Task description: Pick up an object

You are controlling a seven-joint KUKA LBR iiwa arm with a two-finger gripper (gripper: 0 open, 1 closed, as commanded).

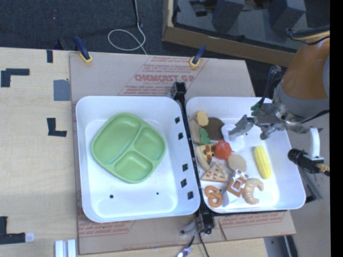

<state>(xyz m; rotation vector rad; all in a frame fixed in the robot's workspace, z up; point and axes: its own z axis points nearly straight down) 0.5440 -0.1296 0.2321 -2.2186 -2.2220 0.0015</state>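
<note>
Underneath both bins lies a brown cardboard sheet [161, 76] printed in red; the largest line looks like "CHEMCAST GP", and the smaller lines around it are too fine to read. Two clamps, each blue with a yellow tip, pin its far edge: one [82, 50] at the left corner and one [196, 57] near the middle. The sheet rests on a pale wooden tabletop [27, 143].

The left bin [128, 205] holds a green divided plate [128, 147] with three compartments, lying flat and a little turned.

The right bin [286, 194] holds a heap of toy food along its left side. Nearest the far wall sits a brown piece [213, 126] with a small tan piece [201, 118] touching it. Below them is a red tomato [223, 149], with a beige lump [236, 162] just beside it. A pizza slice [216, 173] lies under these, a pretzel [213, 196] near the front wall, and a croissant [252, 190] to its right, touching a red-and-white piece [236, 184]. A yellow corn cob [262, 161] lies apart toward the right.

The claw [252, 126] hangs over the far part of the right bin, its fingers spread apart with nothing between them, above bare floor between the brown piece and the corn.
</note>
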